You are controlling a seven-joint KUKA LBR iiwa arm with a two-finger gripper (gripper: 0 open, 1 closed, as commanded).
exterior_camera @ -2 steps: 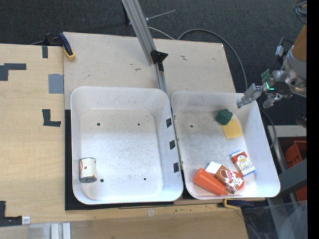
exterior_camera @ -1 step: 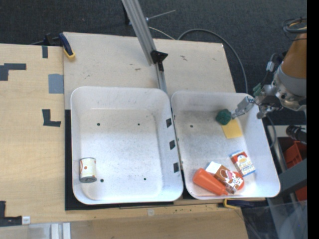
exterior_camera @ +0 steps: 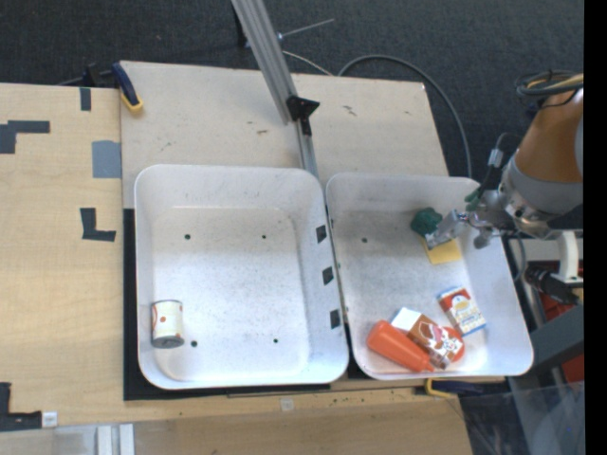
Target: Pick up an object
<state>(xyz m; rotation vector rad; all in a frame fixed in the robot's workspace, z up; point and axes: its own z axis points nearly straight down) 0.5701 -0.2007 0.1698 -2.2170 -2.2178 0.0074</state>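
Note:
The right bin [exterior_camera: 379, 273] holds several objects. A dark green object [exterior_camera: 424, 221] lies near its far right, with a yellow block [exterior_camera: 444, 251] just in front of it. At the front lie an orange bottle [exterior_camera: 397, 346], a brown and red packet [exterior_camera: 438, 339], a small white piece [exterior_camera: 406, 318] and a red and white carton [exterior_camera: 462, 311]. My gripper [exterior_camera: 455, 224] reaches in over the bin's right rim and sits low, right beside the green object and above the yellow block. Whether it touches either is unclear. A small can [exterior_camera: 167, 324] stands in the left bin [exterior_camera: 228, 254], at its front left.
A slanted metal pole [exterior_camera: 270, 50] comes down to the far end of the divide between the bins. A black cable [exterior_camera: 417, 74] curves across the bench behind the right bin. A blue and yellow clamp [exterior_camera: 127, 86] sits at the bench's far left corner.

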